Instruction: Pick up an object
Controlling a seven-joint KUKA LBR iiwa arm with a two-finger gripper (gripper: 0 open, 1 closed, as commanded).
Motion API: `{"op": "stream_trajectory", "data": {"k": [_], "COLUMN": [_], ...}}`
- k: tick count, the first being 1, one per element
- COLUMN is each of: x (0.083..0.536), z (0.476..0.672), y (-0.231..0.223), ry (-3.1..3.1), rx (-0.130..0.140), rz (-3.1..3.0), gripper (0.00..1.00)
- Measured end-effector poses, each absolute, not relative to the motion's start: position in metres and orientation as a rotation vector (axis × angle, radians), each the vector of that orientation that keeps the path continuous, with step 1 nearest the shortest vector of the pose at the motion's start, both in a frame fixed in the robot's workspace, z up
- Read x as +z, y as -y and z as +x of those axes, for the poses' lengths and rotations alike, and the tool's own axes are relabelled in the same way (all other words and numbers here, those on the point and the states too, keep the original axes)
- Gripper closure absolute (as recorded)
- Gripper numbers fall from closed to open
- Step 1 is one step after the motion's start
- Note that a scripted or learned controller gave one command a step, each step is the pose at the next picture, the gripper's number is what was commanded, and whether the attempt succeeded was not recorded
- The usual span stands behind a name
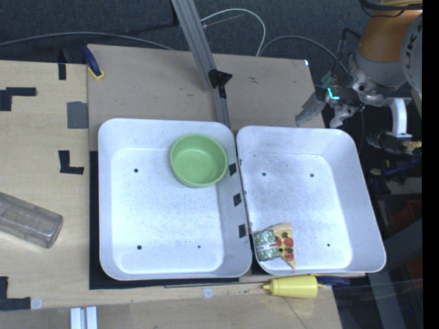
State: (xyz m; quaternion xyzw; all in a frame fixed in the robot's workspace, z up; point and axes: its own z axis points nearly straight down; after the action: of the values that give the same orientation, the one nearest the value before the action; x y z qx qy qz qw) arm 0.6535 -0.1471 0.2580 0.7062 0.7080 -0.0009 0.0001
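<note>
- Your gripper (321, 108) hovers past the right bin's (343, 142) far edge; I cannot tell its state.
- The bowl (198, 160) lies far-side in the left bin (123, 184), well left of it.

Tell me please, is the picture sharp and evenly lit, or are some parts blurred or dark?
Camera view: soft overall; green bowl and both white bins evenly lit, without strong glare; the gripper at the upper right is darker and blurry; the packet print is unreadable.

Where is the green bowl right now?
The green bowl sits in the left bin, near its far right corner, close to the divider between the bins.
</note>
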Motion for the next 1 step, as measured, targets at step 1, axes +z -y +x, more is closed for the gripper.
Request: {"op": "stream_trajectory", "data": {"k": [1], "x": [0.2075], "z": [0.6621], "y": [0.1467], "ry": [-2.227], "rx": [-0.008], "rz": [2.221], "gripper": [0.00]}}
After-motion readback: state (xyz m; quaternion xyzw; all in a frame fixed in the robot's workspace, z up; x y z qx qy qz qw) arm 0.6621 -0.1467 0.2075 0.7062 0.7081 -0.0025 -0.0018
